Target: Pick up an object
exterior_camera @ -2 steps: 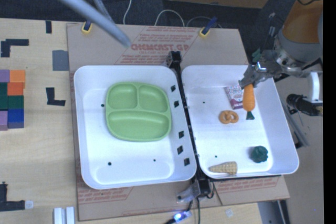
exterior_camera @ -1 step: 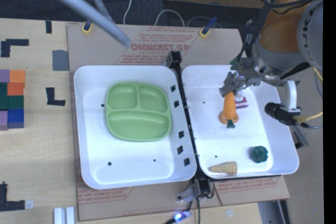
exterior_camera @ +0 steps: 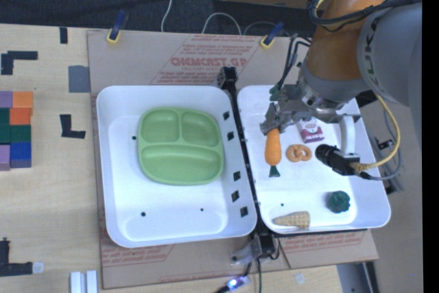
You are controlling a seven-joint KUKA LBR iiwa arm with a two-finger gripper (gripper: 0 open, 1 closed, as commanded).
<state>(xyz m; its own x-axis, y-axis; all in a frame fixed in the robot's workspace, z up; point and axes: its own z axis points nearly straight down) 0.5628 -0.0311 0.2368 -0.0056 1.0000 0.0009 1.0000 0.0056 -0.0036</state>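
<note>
1. Right now my gripper (exterior_camera: 273,123) hangs low in the right bin (exterior_camera: 370,213), near that bin's inner wall, with my orange-banded wrist (exterior_camera: 341,38) above it.
2. How far apart the gripper's tips stand, I cannot tell from this angle.
3. Just below the gripper lies the toy carrot (exterior_camera: 274,149), orange end toward me, green top pointing away; whether I touch it I cannot tell.
4. Beside the carrot, away from the wall, sits a small pretzel (exterior_camera: 298,153).
5. Farther below lie an ice-cream cone (exterior_camera: 293,219) and a dark green lump (exterior_camera: 338,201).
6. Across the wall, the left bin (exterior_camera: 116,216) holds a green divided plate (exterior_camera: 181,146).
</note>
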